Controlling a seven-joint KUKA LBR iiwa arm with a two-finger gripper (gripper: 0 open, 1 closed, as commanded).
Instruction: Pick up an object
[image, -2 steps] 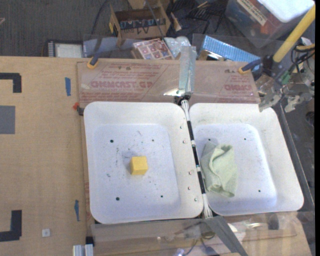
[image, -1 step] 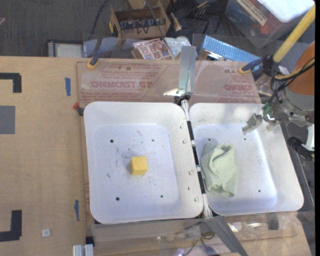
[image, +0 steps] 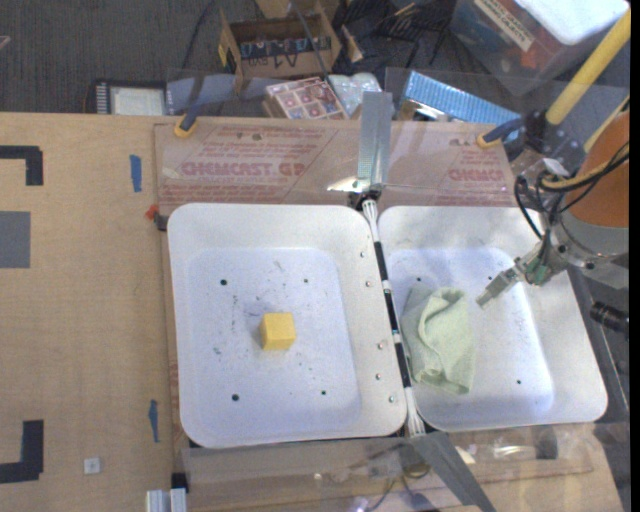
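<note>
Over the right bin (image: 560, 395), my gripper (image: 497, 288) hangs low and slanted, its tip just beside the upper right edge of the pale green cloth (image: 443, 338). Whether it is spread or closed I cannot tell — nothing visible sits in it. The cloth lies crumpled against the bin's left wall; a yellow block (image: 278, 331) rests alone near the middle of the left bin (image: 200, 240), well apart from me. My judgement: the cloth is the nearer target, and a good grasp means descending onto a raised fold, not the flat floor. Both bins are white, shallow, scuffed — set on a brown bench (image: 80, 300), with clutter behind.
</note>
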